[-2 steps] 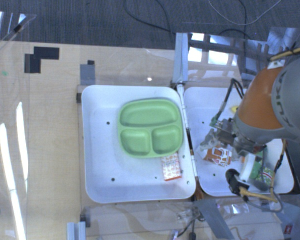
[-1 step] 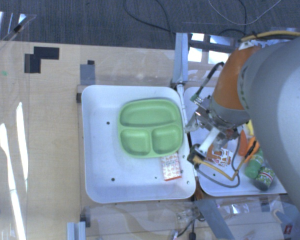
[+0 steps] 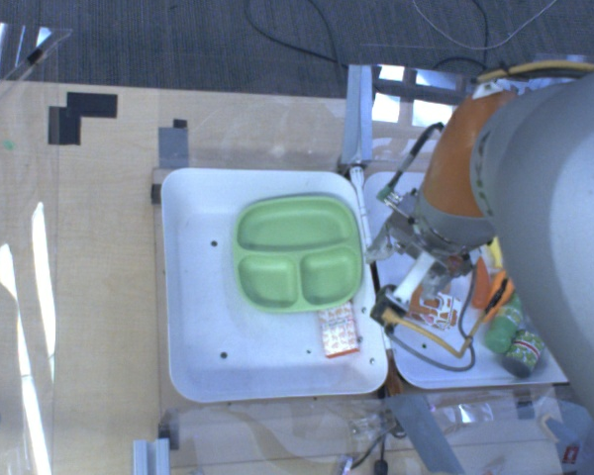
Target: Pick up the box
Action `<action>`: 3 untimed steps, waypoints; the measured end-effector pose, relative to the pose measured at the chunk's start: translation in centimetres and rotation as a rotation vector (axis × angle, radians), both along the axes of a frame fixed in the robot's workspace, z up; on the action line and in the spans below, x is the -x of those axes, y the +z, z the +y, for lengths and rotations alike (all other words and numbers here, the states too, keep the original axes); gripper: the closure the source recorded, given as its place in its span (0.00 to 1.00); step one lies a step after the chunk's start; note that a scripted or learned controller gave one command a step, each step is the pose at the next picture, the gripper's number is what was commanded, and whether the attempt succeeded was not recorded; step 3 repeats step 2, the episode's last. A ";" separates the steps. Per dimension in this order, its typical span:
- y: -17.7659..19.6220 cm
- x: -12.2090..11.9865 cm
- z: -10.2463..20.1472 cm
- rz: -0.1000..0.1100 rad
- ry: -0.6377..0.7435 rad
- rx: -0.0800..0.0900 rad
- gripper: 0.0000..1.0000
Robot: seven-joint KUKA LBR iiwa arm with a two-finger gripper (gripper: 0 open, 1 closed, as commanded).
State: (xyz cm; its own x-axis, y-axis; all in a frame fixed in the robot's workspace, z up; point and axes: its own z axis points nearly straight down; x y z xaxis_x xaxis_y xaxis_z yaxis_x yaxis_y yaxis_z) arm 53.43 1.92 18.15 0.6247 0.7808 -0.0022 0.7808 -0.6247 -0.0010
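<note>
A small flat red and white box (image 3: 339, 332) lies in the left bin (image 3: 193, 295), just below the lower right corner of a green divided plate (image 3: 299, 250). My gripper (image 3: 428, 283) hangs low over the right bin (image 3: 416, 369), to the right of that box and across the wall between the bins. Directly under the gripper lies another red and white printed packet (image 3: 441, 310), partly hidden by it. Nothing can be seen held in the gripper.
The right bin also holds an orange item (image 3: 491, 287) and a green can-like object (image 3: 508, 332) near its right side, mostly under the arm. The plate fills the upper middle of the left bin. A metal post (image 3: 358, 117) stands behind the bins.
</note>
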 end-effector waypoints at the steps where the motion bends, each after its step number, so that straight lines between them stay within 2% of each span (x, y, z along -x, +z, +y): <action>1: 0.0 2.7 -6.0 0.001 -0.051 0.000 0.00; 2: 0.0 4.7 -0.7 0.002 -0.084 -0.001 0.00; 3: 0.0 4.7 -0.7 0.002 -0.084 -0.001 0.00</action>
